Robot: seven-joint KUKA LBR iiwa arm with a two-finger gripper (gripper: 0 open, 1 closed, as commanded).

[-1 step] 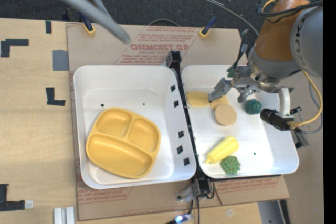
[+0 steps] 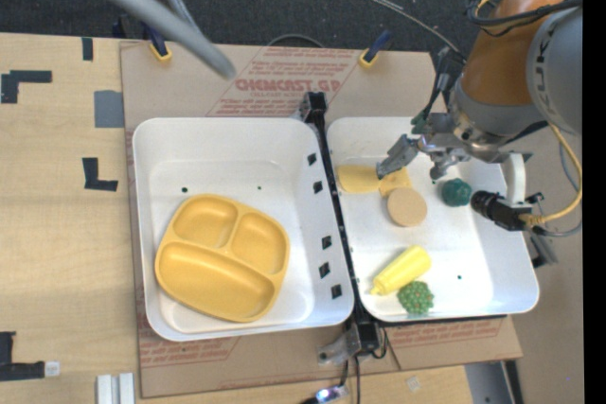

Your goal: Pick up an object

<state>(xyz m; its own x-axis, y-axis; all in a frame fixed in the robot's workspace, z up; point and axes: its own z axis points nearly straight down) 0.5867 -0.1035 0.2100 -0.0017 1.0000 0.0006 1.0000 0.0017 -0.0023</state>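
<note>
- Gripper (image 2: 419, 160) hangs over the right bin (image 2: 511, 298), jaws apart, nothing between them.
- Cheese (image 2: 358, 179) and cookie (image 2: 407, 207) lie just below; ball (image 2: 455, 193) right.
- Risk: closing between these crowded pieces, the fingers could nudge them aside and grasp nothing.

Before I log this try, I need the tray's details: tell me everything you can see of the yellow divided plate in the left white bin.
The yellow divided plate looks like smooth moulded plastic, rounded at its corners, with raised ridges splitting it into three compartments: one long one along the near side and two smaller ones behind. It lies flat and right side up on the floor of the left white bin, turned at a slant to the bin's walls. Nothing rests in it, and nothing but the bin touches it.
</note>
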